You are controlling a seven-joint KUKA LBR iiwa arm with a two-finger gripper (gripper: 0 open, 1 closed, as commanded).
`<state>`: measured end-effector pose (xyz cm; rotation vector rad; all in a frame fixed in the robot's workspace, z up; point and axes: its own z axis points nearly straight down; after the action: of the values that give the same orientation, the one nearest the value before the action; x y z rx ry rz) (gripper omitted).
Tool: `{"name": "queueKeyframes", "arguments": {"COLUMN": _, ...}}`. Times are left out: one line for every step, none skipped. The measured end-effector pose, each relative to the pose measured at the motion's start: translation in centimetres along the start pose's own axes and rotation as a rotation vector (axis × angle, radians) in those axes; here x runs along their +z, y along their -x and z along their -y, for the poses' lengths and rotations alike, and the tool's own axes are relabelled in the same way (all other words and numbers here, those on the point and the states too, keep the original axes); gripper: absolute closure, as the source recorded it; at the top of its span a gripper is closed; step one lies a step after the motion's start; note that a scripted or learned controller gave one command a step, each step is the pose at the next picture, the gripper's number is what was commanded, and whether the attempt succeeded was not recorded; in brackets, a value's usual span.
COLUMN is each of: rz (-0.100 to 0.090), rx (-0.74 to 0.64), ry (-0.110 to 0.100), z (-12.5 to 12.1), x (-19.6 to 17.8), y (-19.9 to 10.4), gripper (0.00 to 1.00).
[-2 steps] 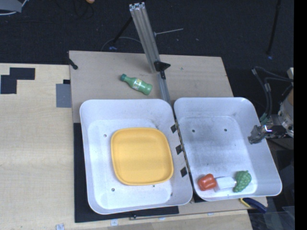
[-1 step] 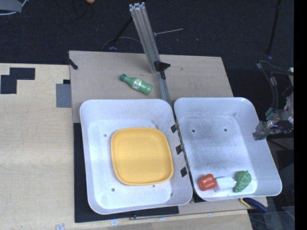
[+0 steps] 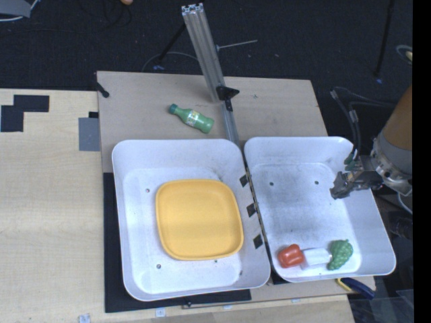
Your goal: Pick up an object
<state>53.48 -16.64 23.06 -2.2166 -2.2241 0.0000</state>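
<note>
A yellow square plate point(image 3: 199, 219) lies flat in the left bin point(image 3: 128, 173). In the right bin point(image 3: 296, 160), near its front edge, lie a red pepper point(image 3: 290, 256), a small white piece point(image 3: 315, 256) and a green broccoli point(image 3: 341, 253) in a row. My gripper point(image 3: 342, 186) hangs over the right bin's right side, well behind those three things, with nothing seen between its fingers. A green bottle point(image 3: 192, 118) lies on its side on the bench behind the left bin.
A slanted aluminium bar point(image 3: 209, 52) rises from the bench behind the gap between the bins. Black clips point(image 3: 250, 209) join the two bins. Cables run over the dark floor at the back and right.
</note>
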Motion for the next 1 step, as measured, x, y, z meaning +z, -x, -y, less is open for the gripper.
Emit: {"name": "queueKeyframes", "arguments": {"rz": 0.0, "rx": -0.001, "ry": 0.0, "z": 0.22, "x": 0.25, "y": -5.71, "gripper": 1.0}}
